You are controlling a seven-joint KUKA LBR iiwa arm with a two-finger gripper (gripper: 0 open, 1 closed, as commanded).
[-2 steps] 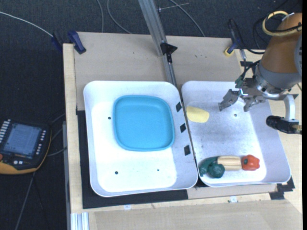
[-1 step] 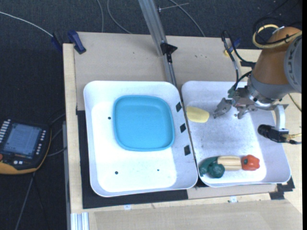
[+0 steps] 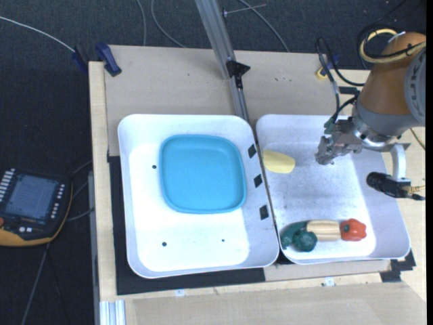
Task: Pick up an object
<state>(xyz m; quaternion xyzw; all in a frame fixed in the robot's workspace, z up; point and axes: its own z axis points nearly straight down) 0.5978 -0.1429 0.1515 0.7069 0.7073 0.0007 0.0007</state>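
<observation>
While gripper hovers right bin | state unclear | yellow piece beside | blue plate left

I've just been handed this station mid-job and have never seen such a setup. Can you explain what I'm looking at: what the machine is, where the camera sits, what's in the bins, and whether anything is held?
The camera is fixed above a wooden bench, looking down at a slant. Two shallow white bins sit side by side. The left bin holds a blue tray. The right bin holds a pale yellow piece near its left wall, and along its front edge a dark green item, a tan stick and a red item, likely toy food. The grey and orange machine on the right is a robot arm; its gripper hangs over the right bin, right of the yellow piece. I see nothing held in it.
</observation>
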